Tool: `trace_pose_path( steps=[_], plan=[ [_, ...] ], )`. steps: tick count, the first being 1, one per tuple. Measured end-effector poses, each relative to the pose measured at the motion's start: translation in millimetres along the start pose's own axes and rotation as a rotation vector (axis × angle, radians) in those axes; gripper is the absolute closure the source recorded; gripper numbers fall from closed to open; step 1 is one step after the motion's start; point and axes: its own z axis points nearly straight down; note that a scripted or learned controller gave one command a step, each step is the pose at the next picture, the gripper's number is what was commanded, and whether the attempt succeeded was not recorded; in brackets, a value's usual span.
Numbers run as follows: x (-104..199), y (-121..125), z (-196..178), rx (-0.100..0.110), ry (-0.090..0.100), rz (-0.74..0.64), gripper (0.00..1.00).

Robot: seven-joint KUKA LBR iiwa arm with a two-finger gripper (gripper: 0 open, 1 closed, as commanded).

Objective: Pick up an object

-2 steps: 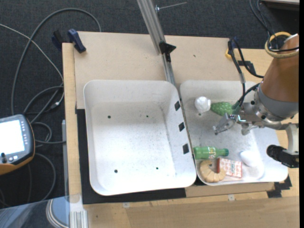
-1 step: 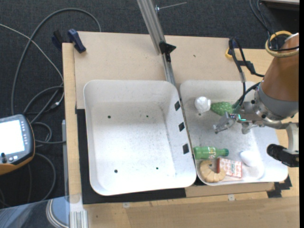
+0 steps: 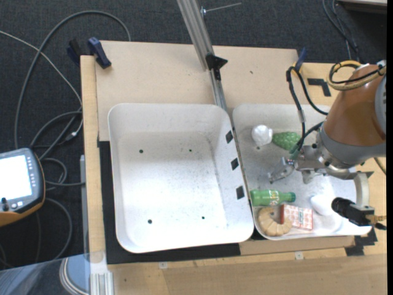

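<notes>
The two-finger metal gripper (image 3: 277, 172), fingers apparently apart and empty, hangs in the right white bin (image 3: 245, 141) above the green plastic bottle (image 3: 272, 196); a straight, centred descent should serve best.

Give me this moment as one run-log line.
arm: over right bin | gripper: above bin floor, nothing visibly held | nearest: green bottle | left bin: no objects seen

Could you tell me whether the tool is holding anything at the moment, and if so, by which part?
Nothing is held: the tool hangs over bare floor of the right bin, apart from the green bottle.
</notes>
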Motion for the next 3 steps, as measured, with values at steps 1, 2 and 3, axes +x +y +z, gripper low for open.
trace_pose_path(
  steps=[1,2,3],
  plan=[
    [2.3,1.3,42.9,-0.001,0.000,-0.001,0.00],
    [2.9,0.9,79.3,-0.003,0.000,-0.001,0.00],
    [3.1,2.0,66.5,-0.009,-0.001,-0.001,1.00]
  ],
)
